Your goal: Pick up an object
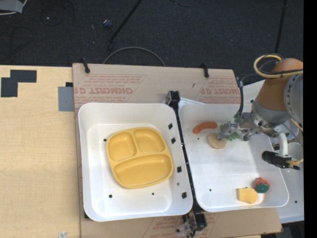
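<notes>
- My pincer (227, 132) sits low in the right bin (247, 155), reached in from three o'clock, tips down just above the tan disc (216, 142).
- Whether the tips are spread or pressed together, I cannot tell; the metal there is a small blur. Nothing visibly sits between them, so I claim no hold.
- Nearest candidate: the tan disc, lying flat at about seven o'clock from my tips, touching or just under them. Flat and low, so I judge it hard to pinch from above.
- The sausage (204, 127) lies at about ten o'clock from my tips, close by, long axis roughly east-west. Its narrow body looks the easier bite.
- The yellow block (247, 196) and the red-and-green piece (262, 185) rest together in the bin's five o'clock corner, well apart from me, likely out of this try.
- The left bin (94, 133) carries a yellow divided tray (140, 157), lying flat in the middle, no part of my reach.
- Judgement: pick not yet made; I am at the descent-or-close stage over the disc.
</notes>
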Robot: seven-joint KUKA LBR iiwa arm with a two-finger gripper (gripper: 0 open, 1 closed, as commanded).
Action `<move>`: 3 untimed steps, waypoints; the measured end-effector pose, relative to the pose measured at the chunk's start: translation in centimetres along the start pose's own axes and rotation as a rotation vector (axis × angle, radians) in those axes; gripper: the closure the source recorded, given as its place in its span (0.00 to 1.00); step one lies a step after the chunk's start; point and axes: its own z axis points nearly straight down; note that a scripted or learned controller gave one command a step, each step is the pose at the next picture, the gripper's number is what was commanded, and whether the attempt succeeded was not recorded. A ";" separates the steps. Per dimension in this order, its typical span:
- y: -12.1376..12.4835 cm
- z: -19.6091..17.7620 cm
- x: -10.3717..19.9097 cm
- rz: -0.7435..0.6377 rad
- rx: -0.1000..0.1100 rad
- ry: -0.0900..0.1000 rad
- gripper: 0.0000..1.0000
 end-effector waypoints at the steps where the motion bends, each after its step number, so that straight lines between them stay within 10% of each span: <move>1: 0.1 -1.1 0.0 -0.002 -0.002 -0.002 1.00; 3: 0.3 -9.8 0.2 -0.003 0.000 -0.001 1.00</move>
